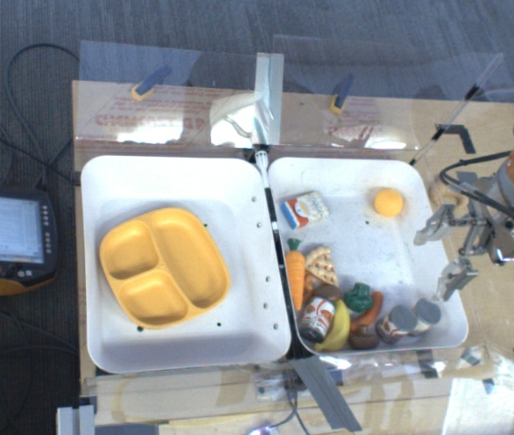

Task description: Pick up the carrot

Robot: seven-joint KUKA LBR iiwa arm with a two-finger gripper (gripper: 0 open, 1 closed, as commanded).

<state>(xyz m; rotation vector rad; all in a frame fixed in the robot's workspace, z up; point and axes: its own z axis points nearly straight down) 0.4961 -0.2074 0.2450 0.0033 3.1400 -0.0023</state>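
Your carrot lies in the right bin against its left wall, long axis running top to bottom, green end up. Your claw hovers at the right rim, spread open, gripping nothing.

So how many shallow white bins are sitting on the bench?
2. The left white bin holds a yellow divided plastic tray; the right white bin holds the orange carrot among other toy food.

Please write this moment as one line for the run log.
gripper: open, at right bin right rim, holds nothing | orange carrot: lying by right bin's left wall | yellow divided plate: left bin
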